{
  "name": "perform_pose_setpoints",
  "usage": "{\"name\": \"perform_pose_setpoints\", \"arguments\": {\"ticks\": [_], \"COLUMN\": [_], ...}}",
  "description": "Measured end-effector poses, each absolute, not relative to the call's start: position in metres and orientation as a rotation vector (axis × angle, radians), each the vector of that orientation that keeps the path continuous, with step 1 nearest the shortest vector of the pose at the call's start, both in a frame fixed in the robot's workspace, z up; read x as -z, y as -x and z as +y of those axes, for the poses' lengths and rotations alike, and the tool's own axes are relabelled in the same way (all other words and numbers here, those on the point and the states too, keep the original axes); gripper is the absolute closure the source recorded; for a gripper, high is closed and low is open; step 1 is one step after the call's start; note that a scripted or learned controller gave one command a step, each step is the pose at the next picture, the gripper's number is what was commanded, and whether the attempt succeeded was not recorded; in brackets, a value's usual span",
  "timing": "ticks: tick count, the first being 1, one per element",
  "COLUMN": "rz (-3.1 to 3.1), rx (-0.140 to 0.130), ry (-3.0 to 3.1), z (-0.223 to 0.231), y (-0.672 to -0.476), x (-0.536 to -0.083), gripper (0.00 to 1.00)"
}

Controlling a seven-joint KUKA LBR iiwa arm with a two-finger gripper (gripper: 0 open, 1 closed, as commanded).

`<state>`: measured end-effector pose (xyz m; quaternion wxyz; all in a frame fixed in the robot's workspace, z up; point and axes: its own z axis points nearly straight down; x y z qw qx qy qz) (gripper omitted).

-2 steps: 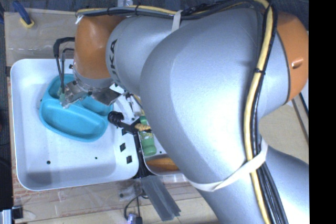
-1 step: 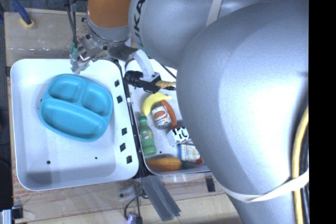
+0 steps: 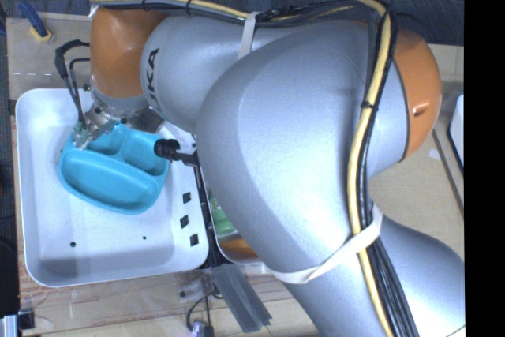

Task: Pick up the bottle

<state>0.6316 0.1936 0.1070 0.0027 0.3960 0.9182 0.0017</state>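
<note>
Reaching into left bin (image 3: 47,249), gripper (image 3: 88,126) touches bottle (image 3: 114,174) at upper end; bottle's long axis runs toward bin's right wall. Grip state: cannot tell.

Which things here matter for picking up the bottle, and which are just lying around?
For the job:
- blue bottle, lying in the left bin
- gripper, at the bottle's upper end

Just lying about:
- green thing and orange thing under the arm, mostly hidden
- blue-and-yellow item at the bench corner
</note>
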Motion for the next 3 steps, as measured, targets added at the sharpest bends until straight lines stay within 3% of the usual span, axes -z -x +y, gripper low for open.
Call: {"name": "perform_pose_setpoints", "arguments": {"ticks": [1, 2, 3], "rz": [2.586, 2.586, 2.581], "rx": [0.006, 0.006, 0.009], "ry": [-1.788, -1.788, -1.812], "z": [0.14, 0.14, 0.134], "y": [-0.59, -0.59, -0.611], "x": [-0.141, -0.141, -0.09], "gripper": [1.0, 0.0, 0.0]}}
